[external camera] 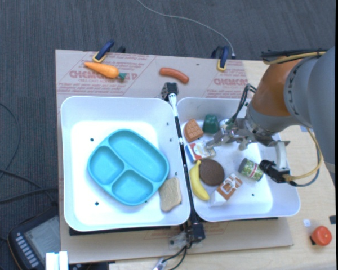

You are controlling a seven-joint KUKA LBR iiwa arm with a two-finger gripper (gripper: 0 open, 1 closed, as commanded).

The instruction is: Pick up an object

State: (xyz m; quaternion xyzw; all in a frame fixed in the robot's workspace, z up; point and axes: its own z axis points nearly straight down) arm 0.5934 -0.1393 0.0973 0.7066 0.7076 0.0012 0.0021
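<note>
My gripper (217, 139) hangs over the right bin (281, 207), reaching in from the right. It sits just below a dark green object (211, 121) and right of a red and white packet (196, 149). Just under it lies a round brown cookie (212, 172). Around them are a toast-coloured cracker (193, 130), a yellow banana (198, 182), a small brown and white carton (229, 187) and a green can (250, 169). Nothing visibly hangs from the gripper.
The left bin (73, 128) holds a blue divided plate (128, 166) and a bread slice (170, 194). Behind the bins on the cardboard lie a carrot (104, 70) and a sausage (174, 75). An orange item (321, 236) sits at the bench's front right.
</note>
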